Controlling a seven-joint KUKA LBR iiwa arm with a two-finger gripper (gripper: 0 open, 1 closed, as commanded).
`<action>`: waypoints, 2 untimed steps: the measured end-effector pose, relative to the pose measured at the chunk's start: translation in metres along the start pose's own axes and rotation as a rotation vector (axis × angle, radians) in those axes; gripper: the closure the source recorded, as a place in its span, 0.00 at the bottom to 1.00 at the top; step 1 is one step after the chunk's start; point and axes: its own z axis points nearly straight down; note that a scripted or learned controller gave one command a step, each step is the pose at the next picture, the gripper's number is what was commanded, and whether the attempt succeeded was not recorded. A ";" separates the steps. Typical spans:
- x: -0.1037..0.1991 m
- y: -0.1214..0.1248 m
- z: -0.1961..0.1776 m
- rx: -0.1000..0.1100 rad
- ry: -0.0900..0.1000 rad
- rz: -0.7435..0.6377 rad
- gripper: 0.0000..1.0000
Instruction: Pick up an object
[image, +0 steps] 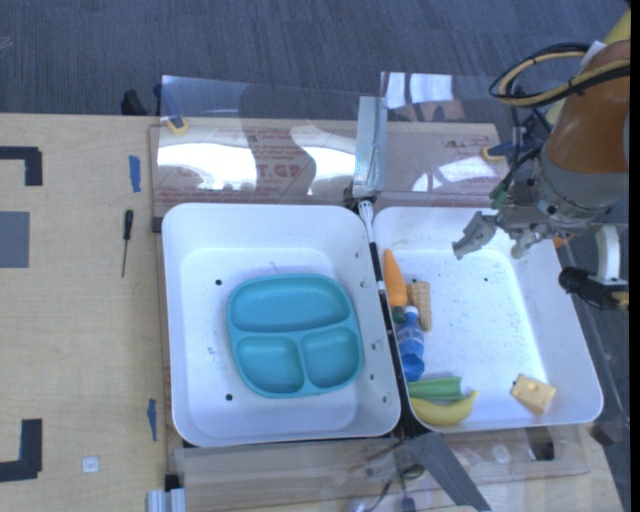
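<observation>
Camera view: gripper (497, 237) hovers over right bin (560, 330), far end; fingers spread, pinching nothing. Step looks like approach, no grasp yet. Along bin's left wall you see carrot (395, 279), blue bottle (410, 343), banana (444, 408); cheese wedge (533, 392) near its front right corner. Next: you pick target, descend, close.

Light wooden bench (70, 330) carried two shallow white bins side by side, touching along the middle. Left bin (190, 250) held a teal divided tray (293, 333). Right bin (540, 330) held a carrot (395, 279), cracker (421, 303), blue bottle (410, 340), green piece (435, 386), banana (445, 407), yellow chunk (532, 392). Left of the bins: screwdriver (126, 240), blue tape strips (134, 172), black corner marks (28, 165) on bare wood.
</observation>
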 end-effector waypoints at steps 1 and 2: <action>0.023 -0.030 0.077 0.007 0.000 0.056 0.00; 0.077 -0.030 -0.009 -0.008 0.001 0.132 0.00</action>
